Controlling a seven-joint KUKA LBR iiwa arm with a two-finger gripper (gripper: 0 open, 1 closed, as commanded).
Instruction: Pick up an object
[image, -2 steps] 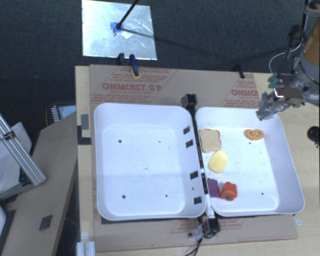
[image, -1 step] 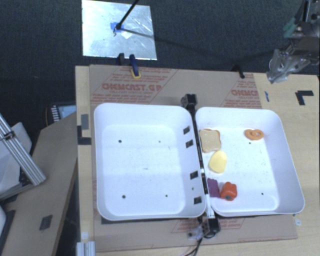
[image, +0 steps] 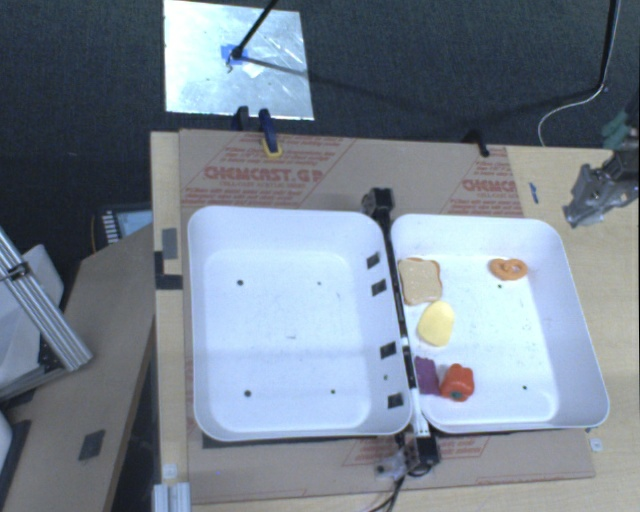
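Wooden bench (image: 90, 330) w/ two shallow white bins; right bin (image: 560, 330) holds toast slice (image: 420, 280), yellow oval piece (image: 436, 323), orange pretzel (image: 508, 268), purple block (image: 426, 374), red pepper (image: 457, 382). Grey gripper (image: 590, 205) (finger state: cannot tell) sits outside right bin's upper-right corner, well apart from items

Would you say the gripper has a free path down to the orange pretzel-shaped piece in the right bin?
Probably yes. The gripper sits beyond the right bin at its far right corner, and the pretzel piece lies alone near that corner, apart from the other items.

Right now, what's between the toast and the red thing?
In the camera view, a yellow piece lies between the toast and the red thing.
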